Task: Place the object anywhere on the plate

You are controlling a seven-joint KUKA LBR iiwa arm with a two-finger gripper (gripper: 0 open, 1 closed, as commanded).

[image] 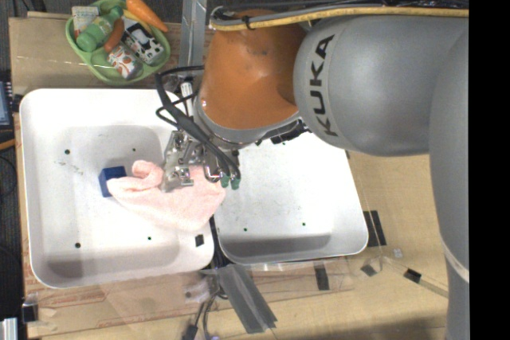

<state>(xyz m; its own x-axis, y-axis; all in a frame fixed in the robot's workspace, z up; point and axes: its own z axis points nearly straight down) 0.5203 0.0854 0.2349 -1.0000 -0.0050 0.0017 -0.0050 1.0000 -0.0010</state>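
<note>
The pincer sits low over the left bin, its fingers pinching the top of a pink cloth. The cloth drapes toward the bin's right rim and hides part of a blue block; the arm blocks much of the right bin.

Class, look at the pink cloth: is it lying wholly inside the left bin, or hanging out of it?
Partly out. The pink cloth lies crumpled in the left bin, and its right edge drapes over the bin's wall.

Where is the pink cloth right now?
In the camera view, the pink cloth lies in the left bin near its right wall, beside a blue object, with the gripper right over it.
</note>
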